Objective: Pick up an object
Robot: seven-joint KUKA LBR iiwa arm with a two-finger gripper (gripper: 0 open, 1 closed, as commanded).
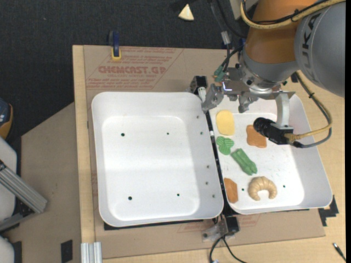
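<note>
Gripper (pixel 230 95) poised over the far left corner of the right bin (pixel 312 169), its fingers spread apart with nothing between them. Yellow block (pixel 225 122) lies just near of the fingertips, close beneath the hand but not touched by it. Orange piece (pixel 255 137) sits to the right of the yellow block, beside a black fitting (pixel 270 130) that hangs from the wrist. Green leafy piece (pixel 224 143) and green pod (pixel 243 161) lie nearer the camera, along the bin's left side. Croissant (pixel 262 188) and a small orange-red piece (pixel 231 190) rest by the near wall. Left bin (pixel 104 147) adjoins the right bin, their rims touching. Both bins stand on a cardboard sheet (pixel 137 64).
</note>
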